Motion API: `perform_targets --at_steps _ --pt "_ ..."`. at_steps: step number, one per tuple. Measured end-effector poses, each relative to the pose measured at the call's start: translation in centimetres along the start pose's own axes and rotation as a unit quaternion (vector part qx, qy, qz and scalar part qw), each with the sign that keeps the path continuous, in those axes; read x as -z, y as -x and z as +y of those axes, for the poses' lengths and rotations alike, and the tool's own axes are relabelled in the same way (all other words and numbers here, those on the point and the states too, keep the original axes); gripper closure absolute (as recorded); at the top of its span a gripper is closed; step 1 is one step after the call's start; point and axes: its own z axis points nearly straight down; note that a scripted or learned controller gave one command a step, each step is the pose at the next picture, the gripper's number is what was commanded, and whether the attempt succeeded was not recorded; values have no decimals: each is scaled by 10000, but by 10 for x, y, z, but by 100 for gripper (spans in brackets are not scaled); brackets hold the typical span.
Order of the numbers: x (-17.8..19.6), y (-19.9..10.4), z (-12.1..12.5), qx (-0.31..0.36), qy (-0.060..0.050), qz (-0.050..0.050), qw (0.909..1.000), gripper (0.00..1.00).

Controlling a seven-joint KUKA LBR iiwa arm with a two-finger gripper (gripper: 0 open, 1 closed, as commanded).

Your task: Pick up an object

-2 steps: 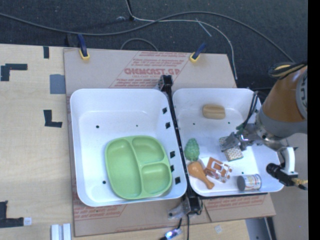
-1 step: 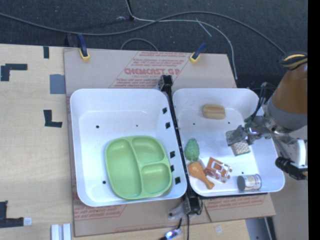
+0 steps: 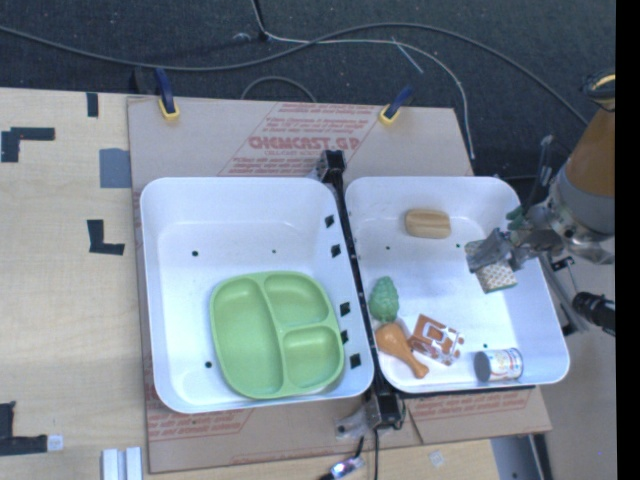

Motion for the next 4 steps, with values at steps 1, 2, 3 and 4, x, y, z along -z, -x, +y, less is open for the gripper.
perform_targets --at_steps 1,2,3,4 --pt "-6 -45 7 5 -33 6 10000 100" --pt "-10 -109 7 21 -37 14 10000 100" --pt "-20 -162 -1 15 -43 10 10000 100" --pt "-18 -206 -5 14 -39 9 10000 100"
